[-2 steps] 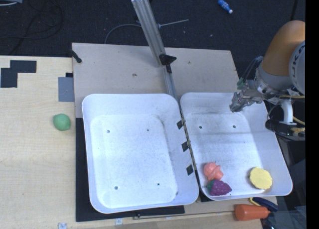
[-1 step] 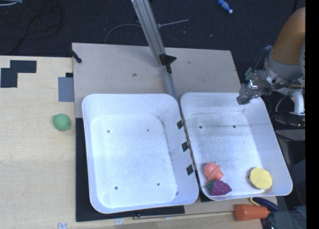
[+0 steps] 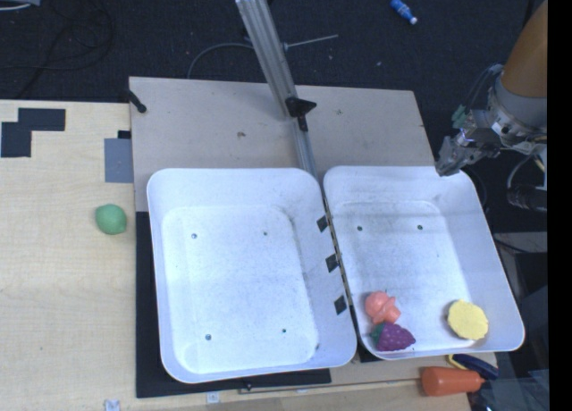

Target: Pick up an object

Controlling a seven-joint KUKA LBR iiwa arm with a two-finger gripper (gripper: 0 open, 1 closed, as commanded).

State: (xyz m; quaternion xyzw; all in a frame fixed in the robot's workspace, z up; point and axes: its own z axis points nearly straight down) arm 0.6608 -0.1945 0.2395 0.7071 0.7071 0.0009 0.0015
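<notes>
Three small objects lie at the near end of the right bin (image 3: 407, 186): an orange-pink toy (image 3: 382, 306), a purple grape-like toy (image 3: 394, 338) just below it, and a yellow round piece (image 3: 467, 320) in the near right corner. My gripper (image 3: 450, 158) hangs at the far right corner of that bin, by its rim, well away from all three objects. Nothing shows between its fingers.
The left bin (image 3: 170, 195) sits beside the right one, with black clips along the shared edge. A green ball (image 3: 112, 219) rests on the wooden bench to the left. An orange object (image 3: 451, 381) lies outside the right bin's near edge. A metal rail (image 3: 273, 52) slants behind the bins.
</notes>
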